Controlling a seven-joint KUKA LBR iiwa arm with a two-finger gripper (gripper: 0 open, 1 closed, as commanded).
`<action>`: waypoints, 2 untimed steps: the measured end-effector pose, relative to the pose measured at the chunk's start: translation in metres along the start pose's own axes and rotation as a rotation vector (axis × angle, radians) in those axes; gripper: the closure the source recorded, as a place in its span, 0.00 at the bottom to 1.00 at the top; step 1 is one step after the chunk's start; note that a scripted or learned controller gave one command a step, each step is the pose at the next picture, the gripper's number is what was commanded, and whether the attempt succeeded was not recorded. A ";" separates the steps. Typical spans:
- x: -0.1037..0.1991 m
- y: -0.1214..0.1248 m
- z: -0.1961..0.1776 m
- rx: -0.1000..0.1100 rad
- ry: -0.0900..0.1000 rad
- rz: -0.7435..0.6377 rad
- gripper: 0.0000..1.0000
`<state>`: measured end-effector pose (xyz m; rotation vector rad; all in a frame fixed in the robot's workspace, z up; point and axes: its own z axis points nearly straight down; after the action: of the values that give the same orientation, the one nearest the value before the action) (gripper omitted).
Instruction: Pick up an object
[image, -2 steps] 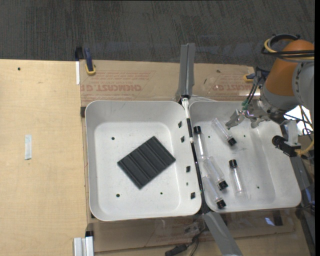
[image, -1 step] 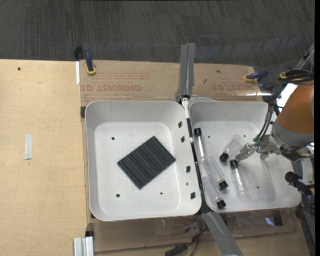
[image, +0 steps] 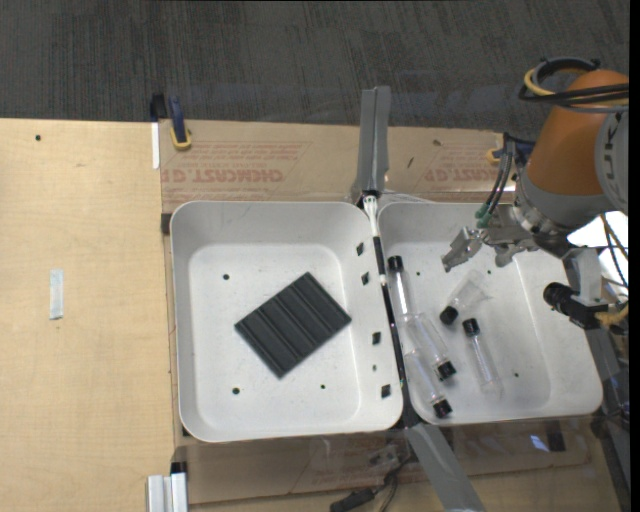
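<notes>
**Clear tubes in the right bin, gripper above them**

At the bottom of the frame, the near rim of the right bin (image: 500, 413) meets the counter (image: 80, 250). Just inside it lie several clear tubes with black caps: one long tube (image: 397, 290) along the bin's left wall, another (image: 430, 350) beside it, a third (image: 438, 398) near the lower rim, and one (image: 479, 352) further toward the middle. A shorter tube (image: 462, 300) lies tilted above them, right of centre in the frame.

The gripper (image: 483, 247) hangs over the upper part of the right bin, near that short tube but apart from it. Its fingers stand spread, with nothing between them. The grey and orange arm (image: 575, 150) comes in from the upper right.

In the left bin (image: 185, 300) a dark ribbed pad (image: 293, 323) lies flat, turned at an angle, near the bin's middle.
</notes>
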<state>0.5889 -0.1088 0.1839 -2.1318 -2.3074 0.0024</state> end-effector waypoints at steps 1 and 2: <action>-0.021 -0.060 0.093 0.001 0.001 -0.136 0.00; -0.022 -0.060 0.084 0.001 0.001 -0.132 1.00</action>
<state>0.5305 -0.1356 0.0996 -1.9739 -2.4420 0.0025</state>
